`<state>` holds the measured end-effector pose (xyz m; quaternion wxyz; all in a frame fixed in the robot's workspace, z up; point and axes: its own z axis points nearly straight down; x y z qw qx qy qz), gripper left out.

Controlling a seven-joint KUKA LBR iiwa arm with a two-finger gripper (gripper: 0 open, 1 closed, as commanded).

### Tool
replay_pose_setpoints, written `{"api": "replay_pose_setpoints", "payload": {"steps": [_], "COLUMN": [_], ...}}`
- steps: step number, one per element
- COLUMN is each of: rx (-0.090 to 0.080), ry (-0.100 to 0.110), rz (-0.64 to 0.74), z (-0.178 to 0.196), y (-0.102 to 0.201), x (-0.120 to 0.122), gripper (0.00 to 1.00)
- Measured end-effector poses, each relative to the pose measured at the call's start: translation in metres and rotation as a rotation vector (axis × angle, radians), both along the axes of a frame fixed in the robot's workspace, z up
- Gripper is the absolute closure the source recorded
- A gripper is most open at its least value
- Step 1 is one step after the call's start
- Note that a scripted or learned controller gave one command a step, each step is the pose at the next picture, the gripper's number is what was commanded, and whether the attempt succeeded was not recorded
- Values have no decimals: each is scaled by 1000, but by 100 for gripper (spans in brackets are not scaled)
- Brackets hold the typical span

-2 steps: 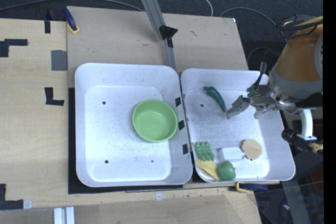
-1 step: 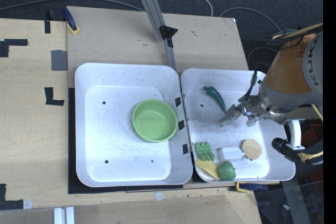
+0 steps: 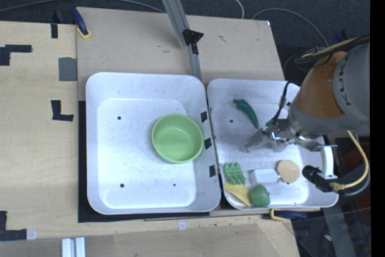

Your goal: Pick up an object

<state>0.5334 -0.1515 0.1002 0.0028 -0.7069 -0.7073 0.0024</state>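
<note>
Sitting side by side on the bench [image 3: 150, 45] are two white bins, the left bin [image 3: 99, 129] being the roomier-looking one, with a green bowl [image 3: 177, 138] resting right of its middle. The arm [image 3: 337, 90] is reaching in from the right over the right bin [image 3: 240, 90], and its claw [image 3: 257, 140] is hanging low near that bin's centre; can't tell if the claw is wide or narrow from here. A dark green pepper [image 3: 246, 111] is lying just far of it. Along the near edge are sitting a tan round thing [image 3: 289, 171], a green ball [image 3: 259, 195], a yellow piece [image 3: 238, 193] and a small green ridged block [image 3: 234, 173].
</note>
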Motion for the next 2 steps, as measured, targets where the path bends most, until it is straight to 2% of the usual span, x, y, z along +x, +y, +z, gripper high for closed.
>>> {"api": "replay_pose_setpoints", "payload": {"steps": [1,2], "rx": [0,-2], "ry": [-3,-11], "rz": [1,0], "z": [13,74], "y": [1,-4], "x": [1,-2], "gripper": [100,100]}}
